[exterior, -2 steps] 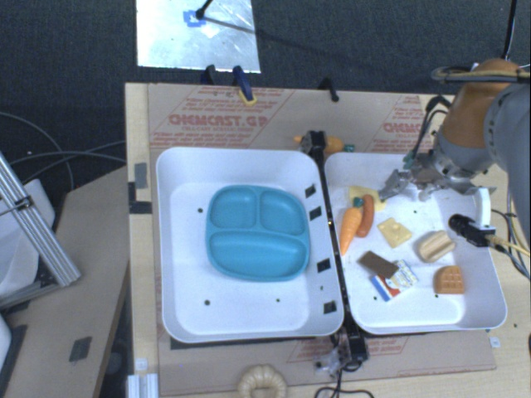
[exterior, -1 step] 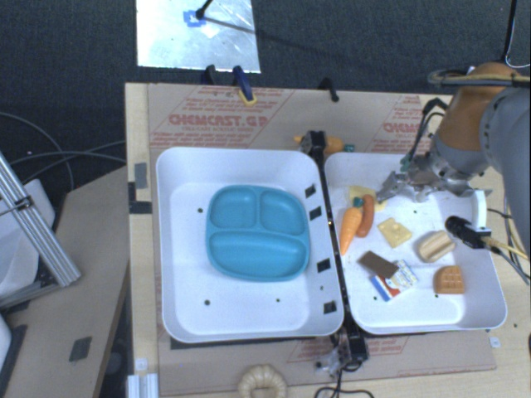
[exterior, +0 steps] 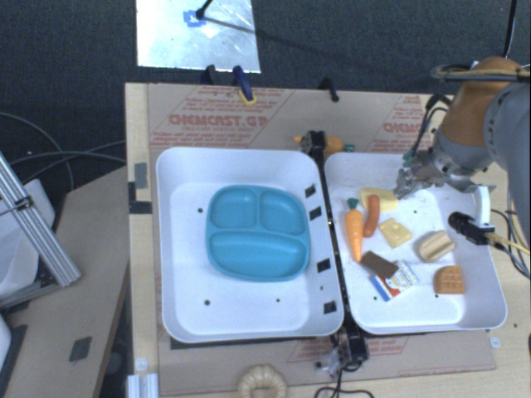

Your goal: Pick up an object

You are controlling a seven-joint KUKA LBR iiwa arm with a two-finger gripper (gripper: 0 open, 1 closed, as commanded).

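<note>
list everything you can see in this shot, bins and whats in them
bins: 2, white, side by side on the bench
divided plate: 1, blue, left bin
carrot: 1, orange, right bin
hot dog: 1, red-orange, beside carrot
cheese wedge: 1, yellow, right bin top
cheese block: 1, pale yellow, centre
bread roll: 1, tan
waffle: 1, orange-brown
chocolate bar: 1, brown
packet: 1, white, red, blue
arm: 1, grey, orange band, right
gripper: 1, above cheese wedge

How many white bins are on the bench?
2: the left bin holds a blue plate; the right bin holds toy food.
</note>
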